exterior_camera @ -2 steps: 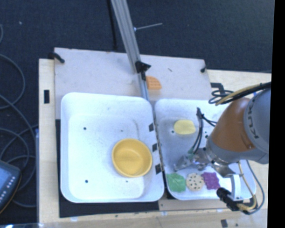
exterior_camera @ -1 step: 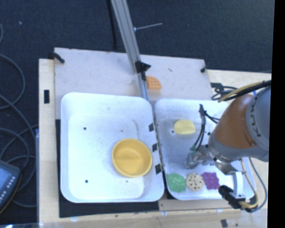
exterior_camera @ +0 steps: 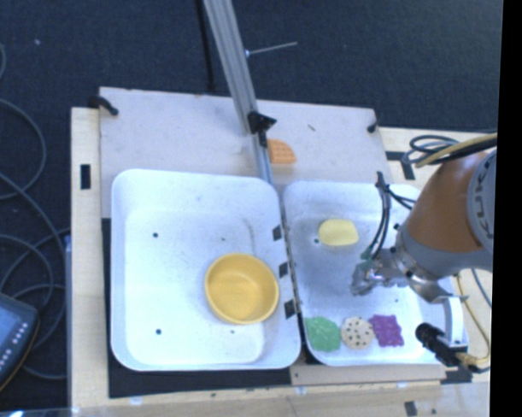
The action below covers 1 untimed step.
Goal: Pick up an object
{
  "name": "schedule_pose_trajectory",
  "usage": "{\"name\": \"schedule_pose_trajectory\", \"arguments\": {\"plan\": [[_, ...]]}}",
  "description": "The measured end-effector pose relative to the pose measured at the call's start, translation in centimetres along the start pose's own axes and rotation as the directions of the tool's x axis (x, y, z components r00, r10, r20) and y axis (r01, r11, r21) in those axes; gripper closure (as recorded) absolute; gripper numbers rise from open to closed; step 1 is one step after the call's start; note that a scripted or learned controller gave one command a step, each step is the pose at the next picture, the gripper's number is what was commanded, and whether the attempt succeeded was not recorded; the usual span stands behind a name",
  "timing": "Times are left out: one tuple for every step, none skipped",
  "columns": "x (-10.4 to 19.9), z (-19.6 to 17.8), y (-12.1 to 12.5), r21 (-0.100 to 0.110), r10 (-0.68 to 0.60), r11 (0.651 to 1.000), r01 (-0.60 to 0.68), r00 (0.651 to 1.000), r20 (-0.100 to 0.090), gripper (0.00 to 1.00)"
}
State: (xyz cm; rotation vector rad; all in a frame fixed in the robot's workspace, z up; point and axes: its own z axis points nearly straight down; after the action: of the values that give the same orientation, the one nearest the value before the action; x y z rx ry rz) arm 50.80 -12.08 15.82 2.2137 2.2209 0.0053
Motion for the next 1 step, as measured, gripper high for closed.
{"name": "schedule_pose_trajectory", "arguments": {"plan": [[-0.96, -4.82, 0.63, -0.001, 0.000, 1.000, 0.000, 1.000, 0.001, 1.00]]}}
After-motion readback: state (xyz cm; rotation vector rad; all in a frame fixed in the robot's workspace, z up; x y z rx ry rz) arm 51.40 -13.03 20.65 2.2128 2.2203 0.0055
